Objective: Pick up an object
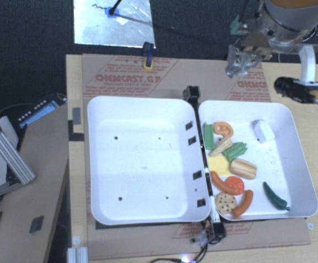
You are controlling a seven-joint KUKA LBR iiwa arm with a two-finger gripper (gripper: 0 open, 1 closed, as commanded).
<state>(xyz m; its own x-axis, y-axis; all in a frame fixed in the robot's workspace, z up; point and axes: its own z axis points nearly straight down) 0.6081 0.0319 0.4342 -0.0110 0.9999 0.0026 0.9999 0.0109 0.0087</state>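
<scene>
End effector (241, 64) is seen above the counter (214, 73), beyond the right bin (299, 163); finger state can't be told. Nothing seen gripped. Toy food (230, 169) is piled below it, in that bin.

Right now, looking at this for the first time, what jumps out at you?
The cluster of toy food crowded along the left side of the right bin, with a green pepper apart near its front right corner. The gripper hangs above the bench behind that bin, holding nothing visible.
</scene>
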